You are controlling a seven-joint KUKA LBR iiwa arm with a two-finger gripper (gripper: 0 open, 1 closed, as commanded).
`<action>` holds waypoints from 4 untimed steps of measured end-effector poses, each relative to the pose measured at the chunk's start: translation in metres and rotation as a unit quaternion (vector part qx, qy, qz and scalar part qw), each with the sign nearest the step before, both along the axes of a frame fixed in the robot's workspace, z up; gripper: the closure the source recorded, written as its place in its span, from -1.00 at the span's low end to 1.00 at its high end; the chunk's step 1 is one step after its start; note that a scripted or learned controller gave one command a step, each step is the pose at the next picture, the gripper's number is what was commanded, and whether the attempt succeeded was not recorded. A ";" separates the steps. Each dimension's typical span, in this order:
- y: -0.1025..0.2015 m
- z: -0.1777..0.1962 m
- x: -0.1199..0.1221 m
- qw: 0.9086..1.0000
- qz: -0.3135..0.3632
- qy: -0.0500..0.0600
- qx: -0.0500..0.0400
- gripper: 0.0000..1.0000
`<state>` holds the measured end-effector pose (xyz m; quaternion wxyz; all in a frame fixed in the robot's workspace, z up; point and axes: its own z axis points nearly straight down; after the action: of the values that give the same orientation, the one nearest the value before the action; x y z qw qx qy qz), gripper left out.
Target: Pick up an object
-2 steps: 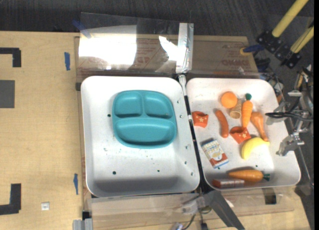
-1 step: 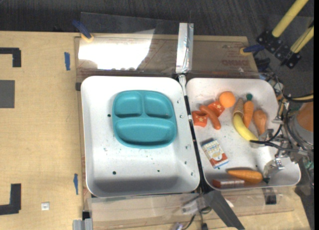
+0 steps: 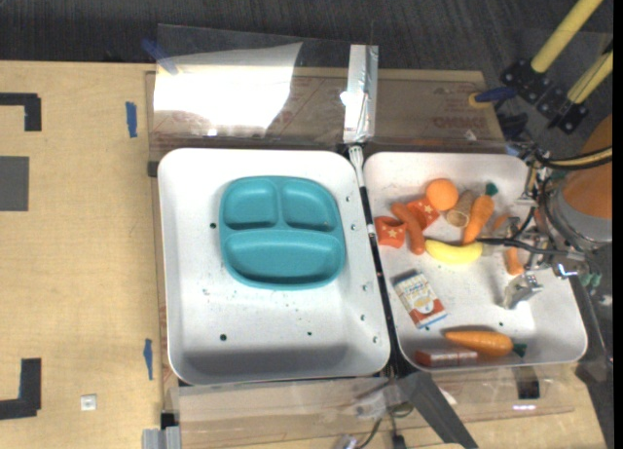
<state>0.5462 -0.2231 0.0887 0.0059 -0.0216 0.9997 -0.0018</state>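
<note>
The arm reaches in from the right edge of the frame, and its gripper (image 3: 526, 286) sits low over the right side of the right bin (image 3: 565, 335). Whether it is released or clenched cannot be told at this size, and nothing can be seen held in it.

The things to pick lie in that right bin. An orange ball (image 3: 442, 193) rests near the bin's upper middle, with a red piece (image 3: 417, 220) just to its left and a small red block (image 3: 390, 233) at the bin's left wall. A yellow banana (image 3: 454, 253) lies across the middle, just below an upright orange carrot (image 3: 479, 217). A small carton (image 3: 420, 299) lies tilted lower left of centre, and a second carrot (image 3: 479, 342) lies flat near the bottom wall.

The left bin (image 3: 195, 330) holds a teal divided plate (image 3: 283, 231) in its upper middle.
</note>
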 end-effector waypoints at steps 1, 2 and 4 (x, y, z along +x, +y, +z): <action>0.063 0.000 0.011 0.997 -0.084 0.000 0.002 -1.00; 0.101 0.001 0.033 0.999 -0.040 -0.002 0.001 -1.00; 0.093 0.015 0.093 0.997 -0.073 -0.008 0.000 1.00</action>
<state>0.6393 -0.1299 0.1036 0.0135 0.0516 0.9986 -0.0023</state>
